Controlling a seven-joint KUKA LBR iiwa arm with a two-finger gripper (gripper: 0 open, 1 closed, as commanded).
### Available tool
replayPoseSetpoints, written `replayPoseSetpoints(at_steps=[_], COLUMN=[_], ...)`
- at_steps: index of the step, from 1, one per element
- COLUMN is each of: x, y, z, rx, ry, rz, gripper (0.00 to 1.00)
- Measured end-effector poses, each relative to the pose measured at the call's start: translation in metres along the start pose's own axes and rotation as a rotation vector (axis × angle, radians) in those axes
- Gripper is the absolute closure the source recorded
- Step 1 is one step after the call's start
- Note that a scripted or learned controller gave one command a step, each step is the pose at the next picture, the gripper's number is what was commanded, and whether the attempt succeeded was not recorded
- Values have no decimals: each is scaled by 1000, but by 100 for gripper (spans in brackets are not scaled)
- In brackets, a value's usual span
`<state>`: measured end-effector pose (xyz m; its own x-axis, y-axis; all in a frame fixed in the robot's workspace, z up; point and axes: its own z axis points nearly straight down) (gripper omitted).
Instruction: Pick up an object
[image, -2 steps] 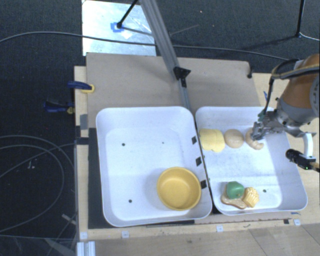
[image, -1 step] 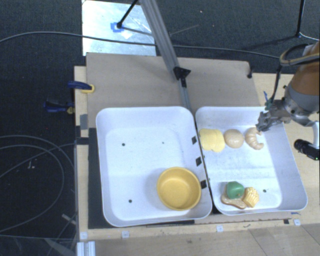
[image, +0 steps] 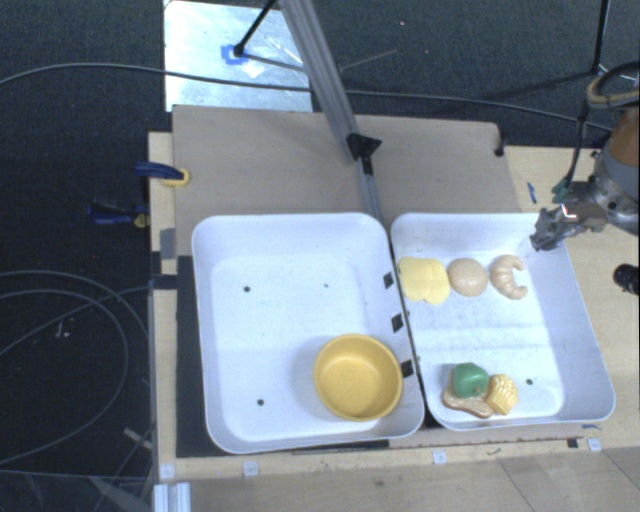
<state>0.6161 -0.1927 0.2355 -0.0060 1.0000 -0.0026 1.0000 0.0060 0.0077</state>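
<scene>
Lying near end effector (image: 548, 235): croissant (image: 510, 276); apart.

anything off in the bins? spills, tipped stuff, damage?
Nothing stands out. Yellow bowl sits upright in the left bin; the food toys lie inside the right bin, none spilled. Gripper is at that bin's far right rim.

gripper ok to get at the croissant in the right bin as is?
Probably yes. The gripper sits above the right bin's upper right corner, and the croissant lies close by, uncovered. The round bun beside it leaves a small gap, so approach looks free.
</scene>
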Motion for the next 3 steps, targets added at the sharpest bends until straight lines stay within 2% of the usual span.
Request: replayPoseSetpoints(at_steps=[1, 3], x=[0, 98], y=[1, 3], z=[-27, -12], rx=[2, 7], ry=[1, 4], rz=[-2, -4], gripper=[100, 100])
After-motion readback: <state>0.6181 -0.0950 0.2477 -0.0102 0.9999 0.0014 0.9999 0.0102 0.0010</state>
